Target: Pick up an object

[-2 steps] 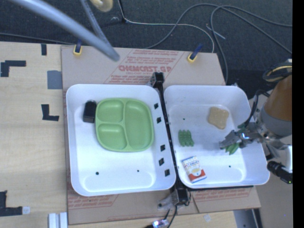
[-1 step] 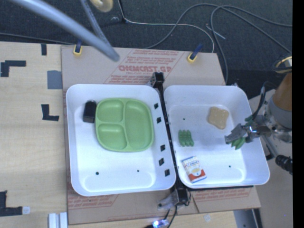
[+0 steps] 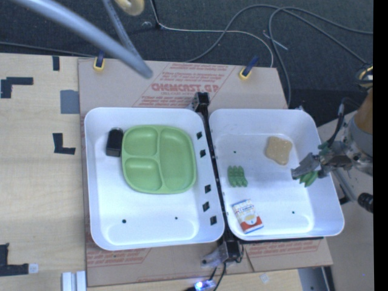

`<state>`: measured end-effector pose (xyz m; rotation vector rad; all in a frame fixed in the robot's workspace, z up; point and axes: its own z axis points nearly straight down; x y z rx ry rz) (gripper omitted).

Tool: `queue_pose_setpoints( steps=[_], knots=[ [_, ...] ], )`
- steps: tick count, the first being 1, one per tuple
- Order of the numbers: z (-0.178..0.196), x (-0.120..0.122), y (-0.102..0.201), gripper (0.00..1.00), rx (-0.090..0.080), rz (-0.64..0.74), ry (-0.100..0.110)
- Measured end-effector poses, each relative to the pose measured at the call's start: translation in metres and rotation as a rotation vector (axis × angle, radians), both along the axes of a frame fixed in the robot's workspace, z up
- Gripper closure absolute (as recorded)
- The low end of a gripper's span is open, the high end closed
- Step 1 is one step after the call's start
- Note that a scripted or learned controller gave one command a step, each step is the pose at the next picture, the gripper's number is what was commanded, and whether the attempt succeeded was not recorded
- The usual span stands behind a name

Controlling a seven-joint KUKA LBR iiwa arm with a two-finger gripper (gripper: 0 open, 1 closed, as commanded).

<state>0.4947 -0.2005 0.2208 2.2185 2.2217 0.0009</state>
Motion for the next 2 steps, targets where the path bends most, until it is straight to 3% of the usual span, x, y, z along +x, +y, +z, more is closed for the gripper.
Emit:
queue_pose_setpoints(
  steps=[2],
  knots=[
    [0.007,0.032,0.097,1.00,0.003,0.006,0.002]
  ],
)
